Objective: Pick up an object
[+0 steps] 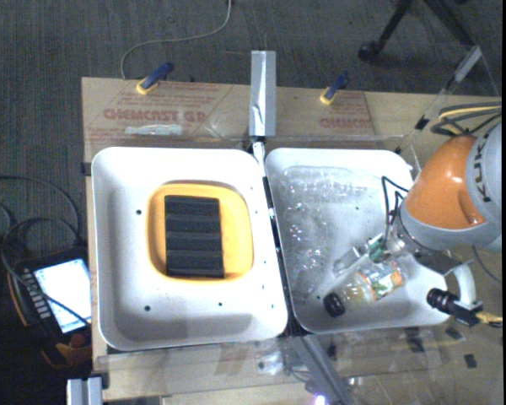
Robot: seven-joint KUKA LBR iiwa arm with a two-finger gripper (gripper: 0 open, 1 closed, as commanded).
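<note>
nearby, jaws [386, 245] of unclear state over a clear bottle [364, 283], yellow-framed black tray [198, 230] in the left bin [118, 226]

Fixed overhead, looking down at a slant on the bench [101, 112]. Far enough off to frame both white bins whole: left bin [118, 251], right bin [320, 184]. Dark carpet floor [59, 32] along top and left margins. Arm [455, 192] entering from the right edge.
</note>
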